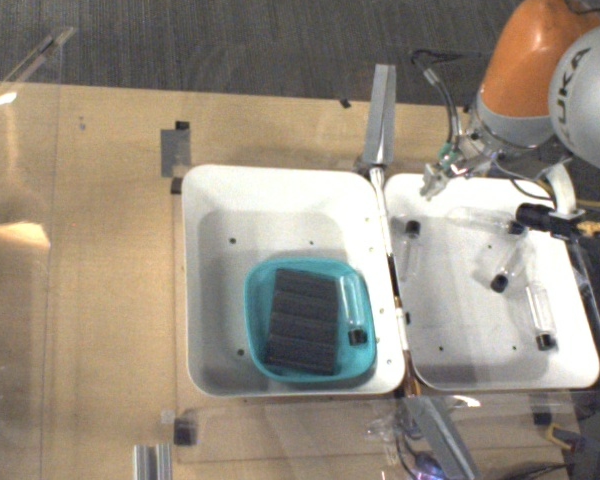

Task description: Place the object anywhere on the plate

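A teal plate (pixel 256 298) lies in the left bin (pixel 210 268). On it rest a dark ribbed block (pixel 302 320) and, along its right side, a clear tube with a black cap (pixel 352 308). Several more clear black-capped tubes lie in the right bin (pixel 460 363), one by its left wall (pixel 412 248), one in the middle (pixel 506 266) and one near the right wall (pixel 538 313). My gripper (pixel 442 173) hangs above the back left corner of the right bin, far from the plate. Nothing shows in it.
A grey metal post (pixel 380 118) rises behind the seam between the bins. The orange and grey arm (pixel 540 58) covers the back right corner. Wooden bench (pixel 80 268) spreads to the left of the bins.
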Motion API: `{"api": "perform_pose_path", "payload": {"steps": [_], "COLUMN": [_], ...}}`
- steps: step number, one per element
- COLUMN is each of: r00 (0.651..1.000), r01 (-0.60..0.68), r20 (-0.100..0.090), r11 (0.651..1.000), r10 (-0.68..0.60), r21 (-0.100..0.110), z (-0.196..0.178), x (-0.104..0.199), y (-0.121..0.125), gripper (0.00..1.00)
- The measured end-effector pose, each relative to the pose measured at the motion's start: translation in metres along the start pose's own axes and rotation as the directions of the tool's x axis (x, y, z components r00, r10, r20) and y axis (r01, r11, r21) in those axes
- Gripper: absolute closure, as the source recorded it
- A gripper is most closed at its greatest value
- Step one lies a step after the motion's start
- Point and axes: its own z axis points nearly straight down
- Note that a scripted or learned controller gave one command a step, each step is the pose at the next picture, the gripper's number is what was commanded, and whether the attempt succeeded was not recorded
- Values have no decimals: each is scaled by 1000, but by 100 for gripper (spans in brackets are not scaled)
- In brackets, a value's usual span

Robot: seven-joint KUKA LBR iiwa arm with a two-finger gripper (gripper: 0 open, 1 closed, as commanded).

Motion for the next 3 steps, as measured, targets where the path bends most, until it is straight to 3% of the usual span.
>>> {"api": "perform_pose_path", "payload": {"steps": [1, 3], "r00": [999, 998], "r01": [53, 63], "r20": [0, 7], "r11": [999, 998], "r10": [-53, -63], "r21": [-1, -15], "z": [-14, -39], "x": [66, 67], "y": [40, 45], "gripper": [100, 100]}}
